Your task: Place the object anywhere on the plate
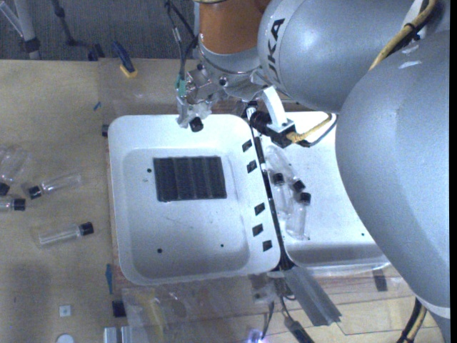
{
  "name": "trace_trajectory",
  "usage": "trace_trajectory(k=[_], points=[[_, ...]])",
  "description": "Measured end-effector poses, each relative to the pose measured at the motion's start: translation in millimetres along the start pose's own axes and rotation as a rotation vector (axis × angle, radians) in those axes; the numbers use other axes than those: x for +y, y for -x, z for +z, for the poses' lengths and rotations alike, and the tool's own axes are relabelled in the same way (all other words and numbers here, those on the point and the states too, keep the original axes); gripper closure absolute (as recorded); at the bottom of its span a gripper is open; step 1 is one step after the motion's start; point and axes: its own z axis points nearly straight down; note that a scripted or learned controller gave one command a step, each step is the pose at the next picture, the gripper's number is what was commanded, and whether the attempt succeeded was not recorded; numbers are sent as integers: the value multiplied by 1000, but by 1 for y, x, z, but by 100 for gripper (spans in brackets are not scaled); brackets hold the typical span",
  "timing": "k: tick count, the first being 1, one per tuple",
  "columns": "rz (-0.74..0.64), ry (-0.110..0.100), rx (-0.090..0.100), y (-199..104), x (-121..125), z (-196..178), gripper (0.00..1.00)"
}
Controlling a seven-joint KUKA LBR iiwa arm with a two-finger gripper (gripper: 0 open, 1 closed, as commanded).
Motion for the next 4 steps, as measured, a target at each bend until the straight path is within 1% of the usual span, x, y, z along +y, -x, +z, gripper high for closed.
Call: trace_trajectory(k=[1, 2, 3, 4], points=[[312, -9, 1, -18, 7, 71, 100], [-145, -6, 3, -19, -11, 38, 100], [-940, 5, 0, -9, 5, -21, 100], [-445, -4, 3, -31, 3, 0, 100]])
